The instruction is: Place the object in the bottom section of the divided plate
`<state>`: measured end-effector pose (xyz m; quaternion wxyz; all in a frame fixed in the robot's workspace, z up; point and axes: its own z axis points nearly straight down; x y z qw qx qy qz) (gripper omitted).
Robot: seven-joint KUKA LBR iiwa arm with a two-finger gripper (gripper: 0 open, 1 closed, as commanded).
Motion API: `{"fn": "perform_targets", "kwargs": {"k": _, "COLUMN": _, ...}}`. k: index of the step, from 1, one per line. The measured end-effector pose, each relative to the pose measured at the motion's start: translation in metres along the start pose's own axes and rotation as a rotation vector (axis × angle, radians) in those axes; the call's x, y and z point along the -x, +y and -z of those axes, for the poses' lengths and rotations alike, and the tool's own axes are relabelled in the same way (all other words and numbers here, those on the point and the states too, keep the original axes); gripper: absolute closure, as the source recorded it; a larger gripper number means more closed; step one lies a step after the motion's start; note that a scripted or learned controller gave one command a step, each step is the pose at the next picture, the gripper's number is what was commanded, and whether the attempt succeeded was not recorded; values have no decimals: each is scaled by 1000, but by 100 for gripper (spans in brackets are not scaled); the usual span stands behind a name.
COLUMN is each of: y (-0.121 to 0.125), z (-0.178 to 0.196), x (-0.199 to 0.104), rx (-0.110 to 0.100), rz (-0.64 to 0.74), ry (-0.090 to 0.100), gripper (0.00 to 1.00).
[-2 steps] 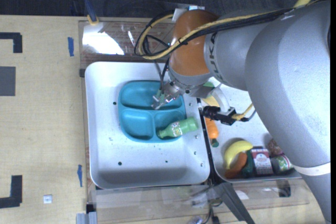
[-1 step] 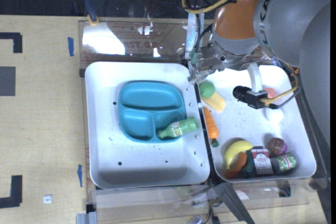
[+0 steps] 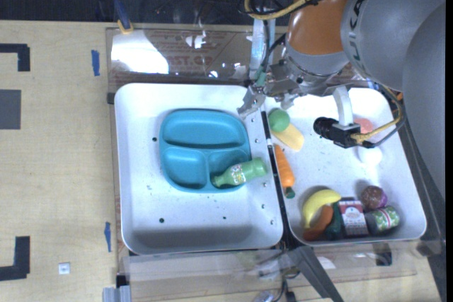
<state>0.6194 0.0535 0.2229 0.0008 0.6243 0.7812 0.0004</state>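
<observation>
A blue divided plate [image 3: 185, 152] lies in the left bin [image 3: 141, 223], with one long section at the top and two smaller ones below. A green toy bottle [image 3: 241, 172] lies on its side across the plate's lower right rim, partly over the lower right section. My gripper [image 3: 256, 98] hangs above the wall between the two bins, up and to the right of the plate and well apart from the bottle. I see nothing held in it.
The right bin [image 3: 407, 173] holds a green fruit [image 3: 279, 120], a yellow lemon [image 3: 292, 139], a carrot [image 3: 284, 167], a banana [image 3: 320, 202], two small cans [image 3: 368, 219] and a dark red onion [image 3: 373, 196]. The arm's body covers that bin's top.
</observation>
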Motion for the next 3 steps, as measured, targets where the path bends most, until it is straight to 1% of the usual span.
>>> {"fn": "perform_targets", "kwargs": {"k": 1, "y": -86, "z": -15, "x": 1, "rx": -4, "rz": 4, "ry": 1, "gripper": 0}}
{"fn": "perform_targets", "kwargs": {"k": 2, "y": -85, "z": -4, "x": 1, "rx": 0, "rz": 4, "ry": 1, "gripper": 100}}
{"fn": "perform_targets", "kwargs": {"k": 3, "y": -19, "z": 25, "x": -134, "rx": 0, "rz": -68, "ry": 4, "gripper": 100}}
